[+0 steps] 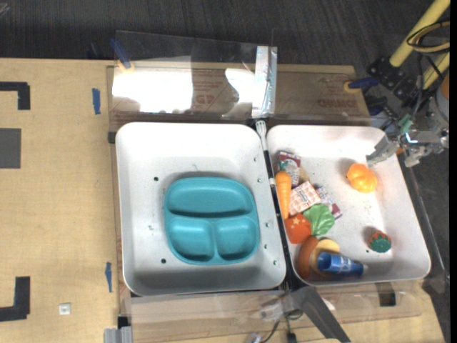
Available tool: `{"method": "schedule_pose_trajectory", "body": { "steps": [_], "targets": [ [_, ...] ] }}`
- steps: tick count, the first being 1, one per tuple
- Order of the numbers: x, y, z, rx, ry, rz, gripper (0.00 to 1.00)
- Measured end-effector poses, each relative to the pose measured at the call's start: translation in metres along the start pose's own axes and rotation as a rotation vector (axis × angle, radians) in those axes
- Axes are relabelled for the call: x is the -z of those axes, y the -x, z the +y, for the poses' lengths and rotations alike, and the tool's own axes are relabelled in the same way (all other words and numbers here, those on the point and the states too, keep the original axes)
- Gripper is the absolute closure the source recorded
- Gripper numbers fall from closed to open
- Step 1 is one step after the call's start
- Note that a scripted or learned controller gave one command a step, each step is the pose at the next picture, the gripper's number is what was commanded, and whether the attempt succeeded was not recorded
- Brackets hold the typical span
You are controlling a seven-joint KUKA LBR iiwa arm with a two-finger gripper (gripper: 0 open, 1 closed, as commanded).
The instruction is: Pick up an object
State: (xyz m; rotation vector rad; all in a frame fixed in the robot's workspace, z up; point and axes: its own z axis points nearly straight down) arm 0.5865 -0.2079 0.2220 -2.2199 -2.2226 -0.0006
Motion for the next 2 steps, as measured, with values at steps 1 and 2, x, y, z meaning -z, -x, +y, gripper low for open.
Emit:
{"method": "schedule_pose_trajectory", "body": {
  "steps": [1,2],
  "targets": [
    [-0.115,0.006,0.010,0.065,-0.008,0.013,0.00],
    [-0.092,0.011,0.015,0.063,0.016,0.000,1.00]
  ]
}}
